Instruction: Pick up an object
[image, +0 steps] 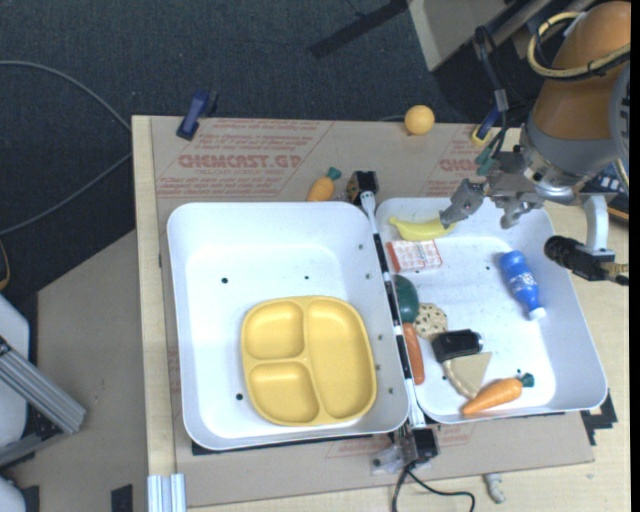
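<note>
My gripper (488, 208) hangs over the far edge of the right bin (570, 330), open, with nothing between its spread fingers. Its left finger (463, 205) is just right of a yellow banana (420, 228). In the same bin lie a red-and-white packet (414, 257), a blue bottle (520, 283), a green piece (405, 297), a speckled cookie (431, 320), a black block (456, 344), a tan wedge (468, 374), an orange carrot (492, 396) and an orange stick (413, 353) along the left wall.
The left bin (200, 260) holds a yellow divided plate (307, 358). On the bench behind the bins sit an orange ball (419, 120), a small orange toy (323, 187) and a blue clip (195, 115). A black camera (575, 257) sticks out at the right.
</note>
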